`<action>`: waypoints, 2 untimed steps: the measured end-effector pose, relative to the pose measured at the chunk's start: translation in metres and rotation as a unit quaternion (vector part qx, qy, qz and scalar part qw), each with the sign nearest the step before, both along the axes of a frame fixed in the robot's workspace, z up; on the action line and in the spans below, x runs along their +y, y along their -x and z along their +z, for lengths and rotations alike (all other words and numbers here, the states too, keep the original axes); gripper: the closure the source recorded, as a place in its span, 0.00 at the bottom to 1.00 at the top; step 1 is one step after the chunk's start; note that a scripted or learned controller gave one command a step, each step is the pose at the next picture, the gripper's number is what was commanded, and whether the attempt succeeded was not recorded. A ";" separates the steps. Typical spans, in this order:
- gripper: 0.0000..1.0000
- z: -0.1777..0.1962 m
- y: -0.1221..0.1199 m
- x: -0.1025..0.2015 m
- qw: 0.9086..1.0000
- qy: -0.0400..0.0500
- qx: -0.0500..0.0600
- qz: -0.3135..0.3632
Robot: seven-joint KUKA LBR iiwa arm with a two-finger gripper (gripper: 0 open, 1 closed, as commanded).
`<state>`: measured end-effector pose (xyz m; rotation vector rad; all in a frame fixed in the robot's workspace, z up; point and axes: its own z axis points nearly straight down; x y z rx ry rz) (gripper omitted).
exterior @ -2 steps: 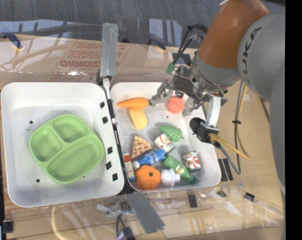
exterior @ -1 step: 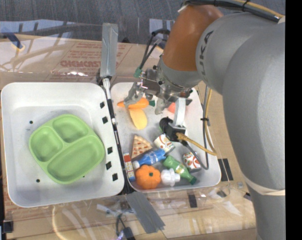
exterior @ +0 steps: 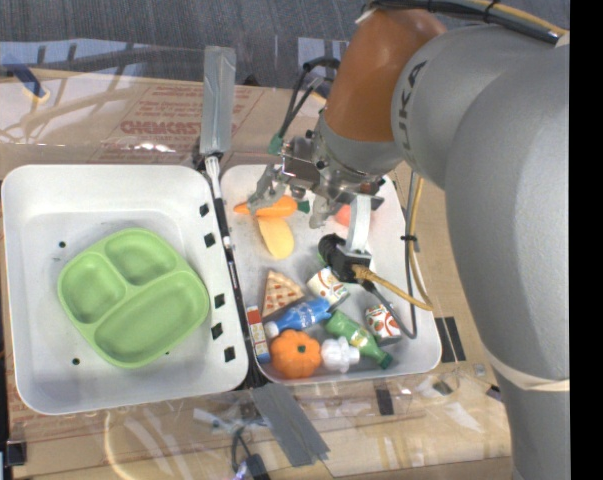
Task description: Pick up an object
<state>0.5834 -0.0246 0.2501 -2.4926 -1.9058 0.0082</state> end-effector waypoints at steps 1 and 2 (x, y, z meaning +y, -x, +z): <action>0.00 -0.061 -0.041 -0.040 1.000 0.000 0.000 0.013; 0.00 -0.152 -0.044 -0.086 1.000 0.000 0.001 0.014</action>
